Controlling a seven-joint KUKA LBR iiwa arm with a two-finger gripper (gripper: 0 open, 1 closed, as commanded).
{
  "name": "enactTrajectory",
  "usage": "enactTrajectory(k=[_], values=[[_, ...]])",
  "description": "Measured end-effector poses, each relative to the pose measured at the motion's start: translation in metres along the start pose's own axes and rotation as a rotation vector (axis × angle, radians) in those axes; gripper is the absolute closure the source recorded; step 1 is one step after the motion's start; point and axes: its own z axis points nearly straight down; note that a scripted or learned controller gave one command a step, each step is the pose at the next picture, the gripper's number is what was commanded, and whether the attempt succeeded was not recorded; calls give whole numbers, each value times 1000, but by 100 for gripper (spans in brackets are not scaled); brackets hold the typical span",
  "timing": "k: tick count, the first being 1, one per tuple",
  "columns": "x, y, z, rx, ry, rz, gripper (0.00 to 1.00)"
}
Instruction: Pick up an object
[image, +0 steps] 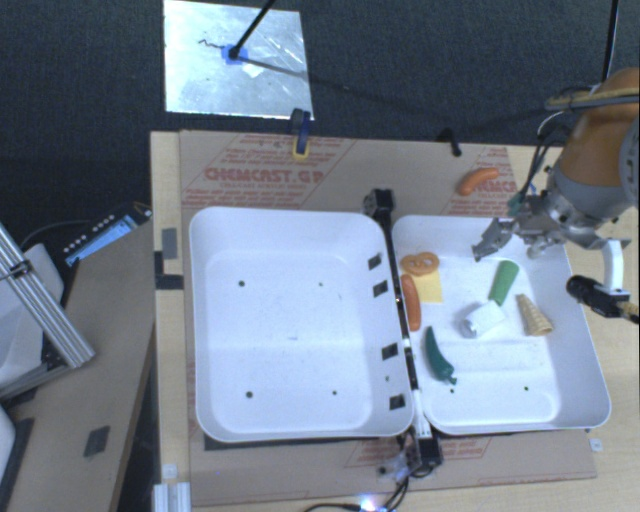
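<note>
Right now, fingers (515, 237) spread open with nothing between them, above a smooth green cylinder (503, 282), tilted, in the right bin (585, 395).

Foil sheet (237, 60), yellow clamp (300, 135); aluminium rail (40, 310)

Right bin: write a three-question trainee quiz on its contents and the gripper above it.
1. True or false: the green cylinder lies in the right bin.
2. Which thing lies outside both bins, on the board behind them? A) the orange sausage B) the cone C) the dark green pepper
3. Fill in: the gripper hangs over the ____ bin's far edge.

Key: 1 true; 2 A; 3 right.
</note>
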Motion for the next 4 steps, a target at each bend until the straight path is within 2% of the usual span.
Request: enactTrajectory(k=[1, 2, 3, 4], values=[[0, 1, -11, -4, 0, -3, 100], [72, 43, 42, 1, 4, -8, 100], [125, 46, -108, -19, 2, -8, 100], [135, 15, -235, -17, 1, -4, 100]])
